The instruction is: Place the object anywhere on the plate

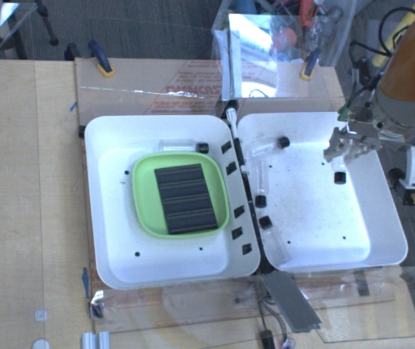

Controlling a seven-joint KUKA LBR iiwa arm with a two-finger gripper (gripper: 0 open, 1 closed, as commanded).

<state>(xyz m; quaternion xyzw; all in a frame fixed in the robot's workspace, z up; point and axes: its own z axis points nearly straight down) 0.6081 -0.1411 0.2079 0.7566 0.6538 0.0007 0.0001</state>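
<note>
A dark grey ribbed rectangular block (185, 198) lies flat on the green square plate (143, 195), covering most of its middle. The plate sits in the left white bin (113, 253). My gripper (343, 153) hangs over the upper right part of the right white bin (381, 246), well away from the block and the plate. The arm's grey wrist and orange band come in from the right edge above it. Nothing is seen held in the gripper.
A black ridge with clips (240, 187) runs between the two bins. A clear plastic box of coloured items (287, 20) stands behind them, next to a shiny sheet. Blue-handled clamps (102, 60) sit on the back edge. A grey flap (291, 300) lies at the front.
</note>
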